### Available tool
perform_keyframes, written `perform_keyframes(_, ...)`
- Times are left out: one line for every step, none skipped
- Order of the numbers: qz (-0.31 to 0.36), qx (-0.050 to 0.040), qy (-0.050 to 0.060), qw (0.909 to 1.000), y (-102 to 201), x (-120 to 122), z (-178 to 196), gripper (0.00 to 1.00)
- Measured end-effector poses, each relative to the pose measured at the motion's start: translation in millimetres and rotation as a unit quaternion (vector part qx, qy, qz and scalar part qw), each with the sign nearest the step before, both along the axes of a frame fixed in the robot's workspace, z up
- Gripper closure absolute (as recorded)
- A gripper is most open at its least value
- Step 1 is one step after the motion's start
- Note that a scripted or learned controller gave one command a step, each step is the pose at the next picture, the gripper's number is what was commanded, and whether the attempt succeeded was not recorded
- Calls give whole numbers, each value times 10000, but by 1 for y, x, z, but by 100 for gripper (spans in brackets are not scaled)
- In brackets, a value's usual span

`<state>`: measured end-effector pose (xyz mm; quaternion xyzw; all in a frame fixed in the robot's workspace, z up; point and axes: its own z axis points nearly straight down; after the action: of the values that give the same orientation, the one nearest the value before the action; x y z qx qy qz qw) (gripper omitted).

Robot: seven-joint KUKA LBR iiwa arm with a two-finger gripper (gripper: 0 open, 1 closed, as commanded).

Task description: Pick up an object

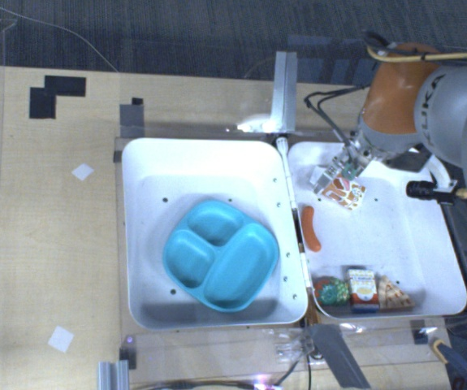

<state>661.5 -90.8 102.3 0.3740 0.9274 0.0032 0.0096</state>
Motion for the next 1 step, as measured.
perform_keyframes(4,10,40,10000,1,-2,-1,0)
